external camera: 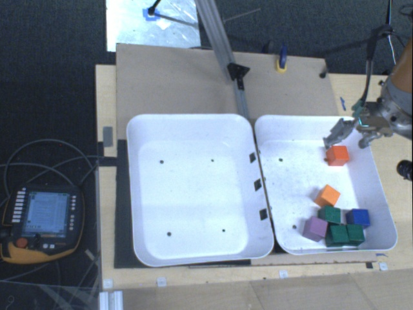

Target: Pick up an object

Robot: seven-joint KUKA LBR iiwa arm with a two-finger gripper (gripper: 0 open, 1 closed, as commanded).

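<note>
Reaching in from the right, the tool [352, 133] hangs over the upper right part of the right bin [284, 148]; its two grey fingers [336, 133] stand spread apart, with nothing between them; one finger slants down toward the bin floor, the other sits nearer the wrist, by the bin's right rim. Just below the lower finger lies a red-orange block [337, 155], close to the fingertip but not gripped; whether the tip touches it cannot be told.

Lower in the same bin, an orange block [328, 195] lies tilted, apart from the red-orange one; beneath it a cluster crowds the bin's lower right corner: a purple block [315, 228], a green block [332, 214], a blue block [358, 217], and another green block [344, 235] along the near wall; these touch or nearly touch one another.

To the left sits the left bin [139, 173], its rim meeting the right bin's rim along the middle, where small black clips [257, 184] sit on the seam; both bins rest on the pale tabletop [174, 76]. A grey metal pole [216, 28] slants across the upper tabletop; a yellow-edged control pendant [42, 221] with a lit screen lies on the dark floor at the far left, cables looped around it.
</note>
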